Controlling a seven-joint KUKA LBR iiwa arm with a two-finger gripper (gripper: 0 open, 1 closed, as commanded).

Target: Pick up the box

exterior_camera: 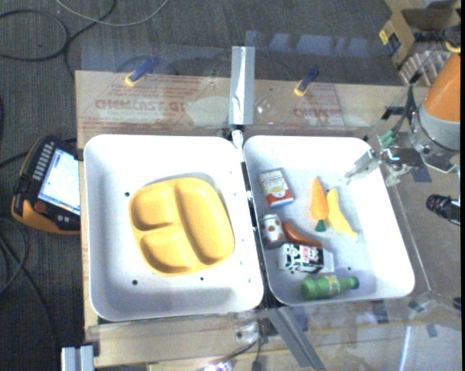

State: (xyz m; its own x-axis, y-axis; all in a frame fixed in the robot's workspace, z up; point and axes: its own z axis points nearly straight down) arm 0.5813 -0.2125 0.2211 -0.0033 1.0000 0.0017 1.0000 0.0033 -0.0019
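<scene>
A small box [275, 187] with a pale top and a red-orange lower end lies flat in the upper left of the right bin [387, 230]. A black-and-white patterned carton [303, 259] lies lower in the same bin. My gripper [369, 161] hangs over the bin's upper right corner, well right of the small box and apart from every object. Nothing shows in its grasp. The grey arm with its orange band [451, 91] reaches in from the right edge.
The right bin also holds a carrot [318, 201], a banana [340, 213], a small can [271, 228], a brown sausage [302, 234] and a green bottle [329, 286]. A yellow divided plate [182, 224] lies in the left bin [108, 168]. A pendant [50, 185] sits left of the bench.
</scene>
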